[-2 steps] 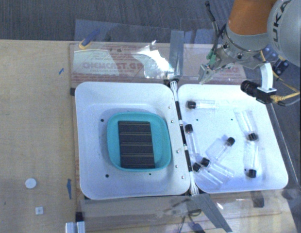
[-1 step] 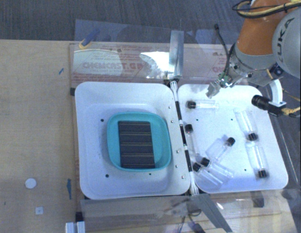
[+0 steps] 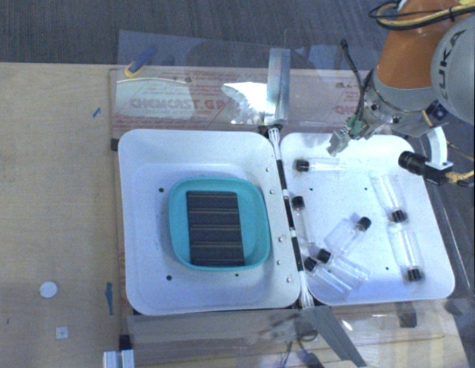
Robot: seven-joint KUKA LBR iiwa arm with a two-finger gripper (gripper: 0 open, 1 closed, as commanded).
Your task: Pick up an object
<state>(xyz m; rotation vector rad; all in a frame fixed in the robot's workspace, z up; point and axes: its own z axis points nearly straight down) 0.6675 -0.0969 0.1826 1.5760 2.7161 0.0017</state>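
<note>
The right bin (image 3: 437, 228) holds several clear vials with black caps. One vial (image 3: 318, 165) lies near the back left corner. Another vial (image 3: 384, 192) lies to the right of centre, and a third vial (image 3: 346, 234) lies tilted in the middle. More vials (image 3: 333, 273) cluster at the front left corner. My gripper (image 3: 339, 142) hangs over the bin's back edge, just above and right of the back left vial. Nothing shows in its grasp. The arm's orange band (image 3: 414, 37) rises at the upper right.
The left bin (image 3: 138, 205) holds a teal tray (image 3: 180, 232) with a dark ridged block (image 3: 214, 227) in it. A metal divider (image 3: 278, 90) stands behind the bins. A black cable end (image 3: 417, 165) juts over the right bin's right side.
</note>
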